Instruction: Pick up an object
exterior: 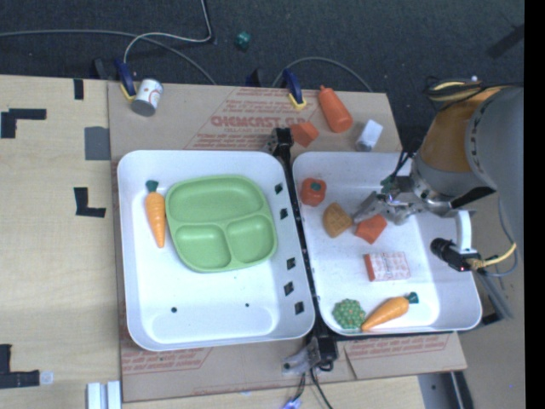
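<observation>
My claw (375,209) hangs low in the right bin (443,313), fingers spread apart over the small orange-red block (370,228), nothing gripped or lifted yet, so the pick remains undone.

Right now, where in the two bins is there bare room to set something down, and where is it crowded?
Left bin: a bare strip along its near edge, below the green divided plate. Right bin: a bare patch between the red-and-white packet and the broccoli. It is crowded at the right bin's far end, where the gripper sits among the tomato, brown piece and orange block.
</observation>
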{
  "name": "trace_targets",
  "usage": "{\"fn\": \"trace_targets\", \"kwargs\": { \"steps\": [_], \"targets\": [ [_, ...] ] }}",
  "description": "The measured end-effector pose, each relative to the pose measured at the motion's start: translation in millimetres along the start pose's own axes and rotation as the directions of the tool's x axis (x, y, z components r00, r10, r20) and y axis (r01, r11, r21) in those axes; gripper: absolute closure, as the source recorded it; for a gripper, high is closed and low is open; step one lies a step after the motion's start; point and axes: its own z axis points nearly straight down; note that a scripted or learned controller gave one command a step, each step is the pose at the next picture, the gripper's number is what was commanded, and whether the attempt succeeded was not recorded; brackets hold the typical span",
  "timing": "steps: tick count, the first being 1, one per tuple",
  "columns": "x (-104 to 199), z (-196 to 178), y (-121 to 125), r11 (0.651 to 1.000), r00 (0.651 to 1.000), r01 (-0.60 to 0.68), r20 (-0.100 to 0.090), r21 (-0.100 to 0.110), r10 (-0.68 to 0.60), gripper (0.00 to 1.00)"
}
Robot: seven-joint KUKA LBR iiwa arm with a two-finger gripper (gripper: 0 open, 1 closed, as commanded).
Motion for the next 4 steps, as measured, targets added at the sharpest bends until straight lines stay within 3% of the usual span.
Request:
{"fn": "trace_targets", "kwargs": {
  "steps": [1, 2, 4],
  "targets": [
    [52, 0, -58, 1.0, 1.0, 0.0, -0.002, 0.001, 0.0, 0.0],
    [39, 0, -81, 1.0, 1.0, 0.001, 0.0, -0.004, -0.001, 0.0],
    [72, 1, 27, 1.0, 1.0, 0.002, -0.001, 0.0, -0.002, 0.0]
  ]
}}
